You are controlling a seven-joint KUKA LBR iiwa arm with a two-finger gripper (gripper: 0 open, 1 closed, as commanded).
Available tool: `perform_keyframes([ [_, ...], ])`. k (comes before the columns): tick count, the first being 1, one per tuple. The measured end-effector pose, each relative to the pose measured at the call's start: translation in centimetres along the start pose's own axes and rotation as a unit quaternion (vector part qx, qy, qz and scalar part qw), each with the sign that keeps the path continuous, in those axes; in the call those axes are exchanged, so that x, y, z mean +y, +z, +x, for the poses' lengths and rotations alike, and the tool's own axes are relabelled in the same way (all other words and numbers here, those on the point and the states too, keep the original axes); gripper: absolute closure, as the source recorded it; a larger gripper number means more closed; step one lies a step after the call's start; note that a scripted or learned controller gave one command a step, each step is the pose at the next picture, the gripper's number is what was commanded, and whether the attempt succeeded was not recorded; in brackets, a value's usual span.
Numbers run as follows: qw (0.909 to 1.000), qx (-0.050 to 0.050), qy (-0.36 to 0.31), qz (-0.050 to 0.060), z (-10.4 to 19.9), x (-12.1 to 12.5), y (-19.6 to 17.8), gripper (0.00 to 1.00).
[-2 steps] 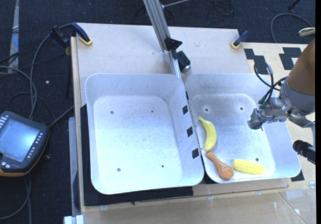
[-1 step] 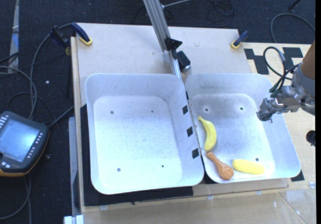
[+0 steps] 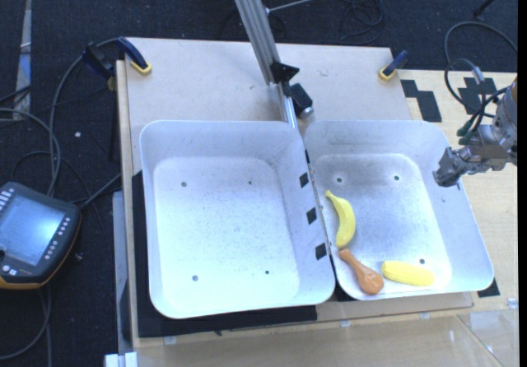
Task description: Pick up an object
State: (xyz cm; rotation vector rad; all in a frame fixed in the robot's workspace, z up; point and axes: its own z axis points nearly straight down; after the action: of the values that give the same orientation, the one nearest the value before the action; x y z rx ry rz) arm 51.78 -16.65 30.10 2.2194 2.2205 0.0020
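Note:
In the right bin [image 3: 387, 164] lie three objects. A yellow banana [image 3: 343, 218] rests near the divider on the bin's left side. An orange, spoon-shaped piece [image 3: 363, 273] lies at the front, and just right of it sits a short yellow oblong piece [image 3: 407, 273]. My gripper [image 3: 449, 173] hangs over the right bin's right rim, well apart from all three objects. Nothing shows between its fingers.
The left bin [image 3: 165, 151] stands beside the right one, the two sharing a raised divider [image 3: 309, 201]. A slanted metal post [image 3: 255, 16] rises behind the bins. Clamps sit at the board's back corners, and a teach pendant [image 3: 33, 234] lies far left.

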Motion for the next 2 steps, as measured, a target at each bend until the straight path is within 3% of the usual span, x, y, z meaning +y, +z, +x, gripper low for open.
perform_keyframes([
  [2,1.0000,0.001,-0.002,0.002,10.7,4.1,2.2,1.00],
])
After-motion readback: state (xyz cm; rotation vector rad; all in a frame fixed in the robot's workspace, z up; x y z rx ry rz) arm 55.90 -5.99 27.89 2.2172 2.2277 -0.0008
